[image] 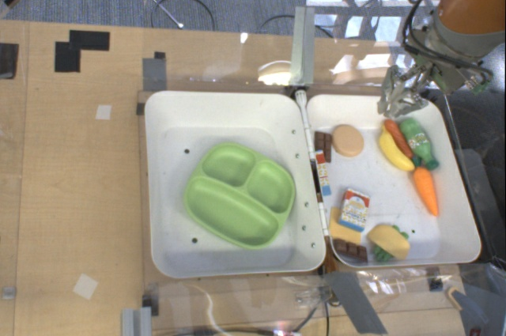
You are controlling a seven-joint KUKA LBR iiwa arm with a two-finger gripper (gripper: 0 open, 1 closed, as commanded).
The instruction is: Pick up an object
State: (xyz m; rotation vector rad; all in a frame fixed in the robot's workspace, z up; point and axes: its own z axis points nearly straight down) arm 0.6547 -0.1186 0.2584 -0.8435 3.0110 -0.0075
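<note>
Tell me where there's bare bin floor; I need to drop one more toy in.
Free: left bin floor all around the green plate, and the right bin middle between the cookie, carton and carrot. Crowded: its far right corner and near edge.

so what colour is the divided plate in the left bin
Light green, plain; the plate shows best in the camera view.

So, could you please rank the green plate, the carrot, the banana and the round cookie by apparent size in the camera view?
1. green plate
2. carrot and banana: look alike, unranked
3. round cookie
</note>
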